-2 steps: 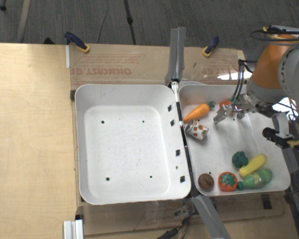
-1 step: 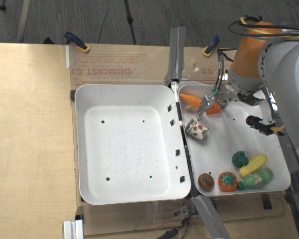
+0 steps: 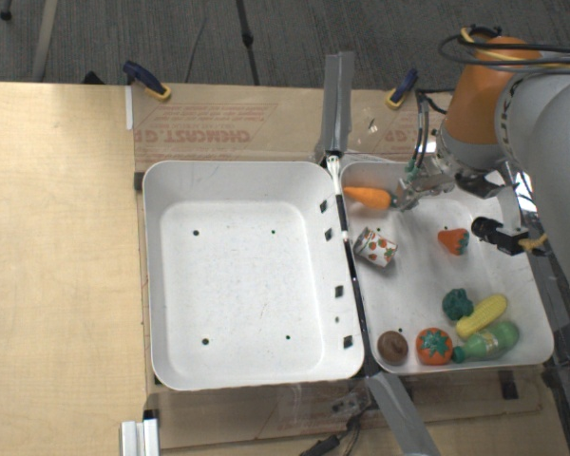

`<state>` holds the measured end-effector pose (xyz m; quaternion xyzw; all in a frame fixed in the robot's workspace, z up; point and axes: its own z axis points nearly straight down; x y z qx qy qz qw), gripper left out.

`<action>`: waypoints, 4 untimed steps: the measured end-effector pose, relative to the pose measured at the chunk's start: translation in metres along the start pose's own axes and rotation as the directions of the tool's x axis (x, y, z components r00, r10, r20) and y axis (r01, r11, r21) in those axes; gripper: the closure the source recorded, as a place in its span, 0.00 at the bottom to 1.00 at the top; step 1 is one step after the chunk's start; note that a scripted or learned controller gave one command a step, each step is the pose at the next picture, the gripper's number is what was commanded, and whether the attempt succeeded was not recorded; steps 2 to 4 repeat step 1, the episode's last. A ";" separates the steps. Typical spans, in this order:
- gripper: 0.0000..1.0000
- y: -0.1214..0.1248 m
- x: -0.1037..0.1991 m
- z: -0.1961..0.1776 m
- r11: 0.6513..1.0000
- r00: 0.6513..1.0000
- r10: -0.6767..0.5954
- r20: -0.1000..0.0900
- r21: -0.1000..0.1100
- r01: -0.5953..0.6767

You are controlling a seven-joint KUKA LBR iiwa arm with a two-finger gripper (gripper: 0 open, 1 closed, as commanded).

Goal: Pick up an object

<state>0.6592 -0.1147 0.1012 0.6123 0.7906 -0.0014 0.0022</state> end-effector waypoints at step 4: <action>1.00 0.024 0.091 -0.091 0.989 0.989 0.147 -0.003 0.000 -0.147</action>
